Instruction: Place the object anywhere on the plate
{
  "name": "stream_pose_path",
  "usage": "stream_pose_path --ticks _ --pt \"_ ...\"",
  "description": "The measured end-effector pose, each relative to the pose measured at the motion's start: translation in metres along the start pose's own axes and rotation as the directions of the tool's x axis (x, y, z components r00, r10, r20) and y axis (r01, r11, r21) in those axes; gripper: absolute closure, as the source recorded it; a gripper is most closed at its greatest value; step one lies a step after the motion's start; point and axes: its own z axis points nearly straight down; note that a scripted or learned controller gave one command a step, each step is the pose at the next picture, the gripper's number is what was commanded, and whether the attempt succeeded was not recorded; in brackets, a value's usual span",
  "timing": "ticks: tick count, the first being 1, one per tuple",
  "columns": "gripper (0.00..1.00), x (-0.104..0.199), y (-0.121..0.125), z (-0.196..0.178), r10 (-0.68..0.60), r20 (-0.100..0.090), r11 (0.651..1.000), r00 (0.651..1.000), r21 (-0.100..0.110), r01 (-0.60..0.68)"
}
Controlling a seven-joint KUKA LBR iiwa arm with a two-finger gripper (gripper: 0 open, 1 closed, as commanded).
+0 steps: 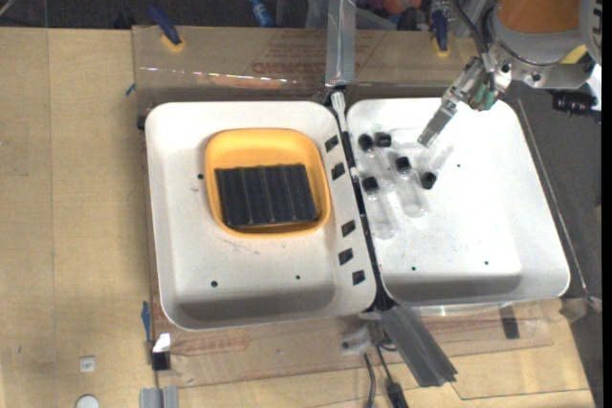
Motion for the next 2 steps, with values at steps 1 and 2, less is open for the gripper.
stream_pose_path --ticks 1,2 --pt "0.00 -0.0075 -0.0076 0.0104 -0.203 0.000 0.979 0.979 -0.001 0.203" --pt "0.00 -0.0129 -0.0171 0.0137 -0.517 0.002 0.856 0.856 -0.002 0.517"
